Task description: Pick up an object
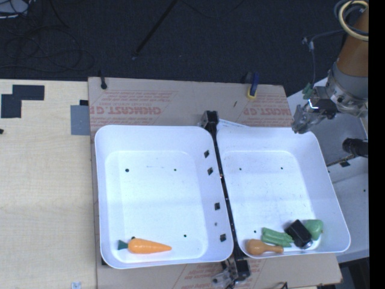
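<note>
Carrot (148,245) in left bin (108,161), cardboard (180,101) printed upside-down "CHEMCAST"

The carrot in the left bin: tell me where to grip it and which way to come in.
Grip the carrot across its thick orange body, near the green-topped end, coming straight down from above. It lies flat on the left bin floor, long axis along the near wall, so the fingers should probably close across its width; the narrow tip could slip.

Bright bins, dim bkgd, slight blur
</note>
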